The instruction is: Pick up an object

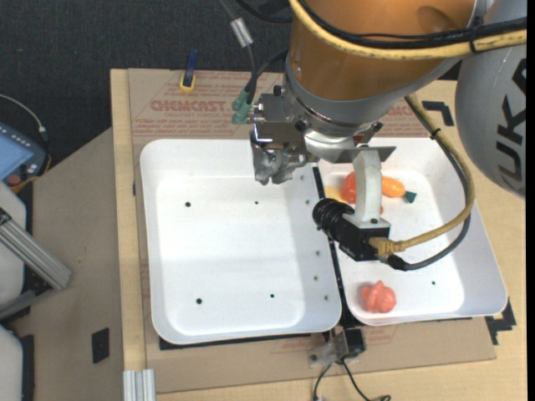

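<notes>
Camera view looked down at a slant on the two white bins, and the big grey arm (pixel 493 98) with its orange band (pixel 376 23) took up most of the top right; the gripper (pixel 272 167) hung over the back edge of the left bin (pixel 217 257), close to the divide between the bins; honestly couldn't tell whether it was spread or pressed together, the metal bits there were too bunched up and dark; nothing was visibly pinched in it.

The stuff to pick was all in the right bin (pixel 451 282); a pinkish-red lumpy toy (pixel 378 296) sat near the front edge of that bin, on its own and well apart from the gripper; an orange carrot-looking toy (pixel 391 187) with a green tip lay farther back, partly hidden behind a pale bracket (pixel 368 192) hanging off the arm; something red-orange (pixel 349 189) was tucked just beside it, too covered to name.

A black fitting (pixel 347 228) with a tan hose (pixel 435 228) looped over the right bin; both bins rested on a cardboard sheet (pixel 167 107) on the tabletop; a small blue and yellow clip (pixel 190 72) sat at the sheet's back edge.
</notes>
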Robot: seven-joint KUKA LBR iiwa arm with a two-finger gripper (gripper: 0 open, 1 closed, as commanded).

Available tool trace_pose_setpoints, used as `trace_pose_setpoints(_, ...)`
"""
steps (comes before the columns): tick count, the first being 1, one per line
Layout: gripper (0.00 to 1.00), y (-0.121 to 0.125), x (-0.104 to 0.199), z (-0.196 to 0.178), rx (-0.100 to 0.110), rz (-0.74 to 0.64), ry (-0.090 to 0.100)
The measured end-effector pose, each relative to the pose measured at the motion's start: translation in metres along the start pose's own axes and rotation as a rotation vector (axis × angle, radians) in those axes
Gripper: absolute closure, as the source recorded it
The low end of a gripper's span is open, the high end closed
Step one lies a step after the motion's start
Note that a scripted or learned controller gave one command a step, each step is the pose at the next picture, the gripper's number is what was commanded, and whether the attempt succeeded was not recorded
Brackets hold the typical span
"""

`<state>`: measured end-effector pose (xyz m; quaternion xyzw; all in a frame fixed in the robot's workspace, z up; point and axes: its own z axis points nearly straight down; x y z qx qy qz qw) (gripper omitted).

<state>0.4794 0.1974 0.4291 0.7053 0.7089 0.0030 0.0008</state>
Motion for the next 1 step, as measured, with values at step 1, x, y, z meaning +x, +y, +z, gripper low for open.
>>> trace_pose_setpoints(1, 0.00, -0.0002, -0.0024, 0.0025, 0.005, 0.005, -0.003)
